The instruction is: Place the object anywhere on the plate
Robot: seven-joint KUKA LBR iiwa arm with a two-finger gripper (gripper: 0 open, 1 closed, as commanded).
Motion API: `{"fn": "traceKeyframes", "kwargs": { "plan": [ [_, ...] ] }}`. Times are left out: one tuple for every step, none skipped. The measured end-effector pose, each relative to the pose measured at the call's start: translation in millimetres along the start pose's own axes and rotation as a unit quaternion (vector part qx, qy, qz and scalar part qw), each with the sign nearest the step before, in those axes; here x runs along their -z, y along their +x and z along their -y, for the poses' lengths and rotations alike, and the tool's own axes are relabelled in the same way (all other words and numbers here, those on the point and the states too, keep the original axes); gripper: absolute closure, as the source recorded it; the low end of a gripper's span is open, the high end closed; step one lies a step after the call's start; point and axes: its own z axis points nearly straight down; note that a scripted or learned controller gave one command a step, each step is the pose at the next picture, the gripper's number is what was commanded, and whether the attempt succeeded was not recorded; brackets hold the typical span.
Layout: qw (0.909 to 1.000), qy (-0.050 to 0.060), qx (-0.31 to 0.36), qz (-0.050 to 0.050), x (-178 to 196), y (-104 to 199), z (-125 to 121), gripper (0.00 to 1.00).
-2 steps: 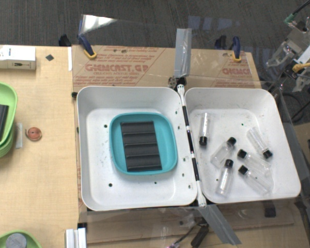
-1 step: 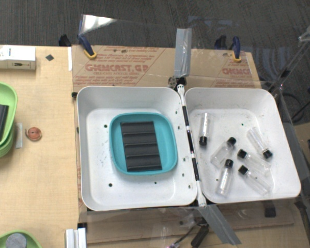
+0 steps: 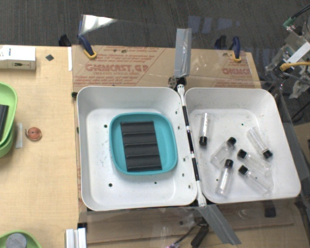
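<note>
Camera view, near to far: in the right bin [image 3: 279,187] lie several clear vials with black caps, loosely clustered; nearest the front a vial [image 3: 225,175] lies with its long axis running front to back, cap at the far end; another vial [image 3: 203,129] lies apart, close to the divider, cap toward the front; the teal plate [image 3: 115,138] sits in the left bin [image 3: 90,185], directly left of the vials across the divider; whether the gripper is open or closed, I cannot tell.
</note>
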Motion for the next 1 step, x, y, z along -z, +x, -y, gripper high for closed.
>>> {"fn": "traceKeyframes", "kwargs": {
  "plan": [
    [0.9994,-0.001,0.036,0.0,132.9,-19.0,-38.4,0.0]
  ]
}}
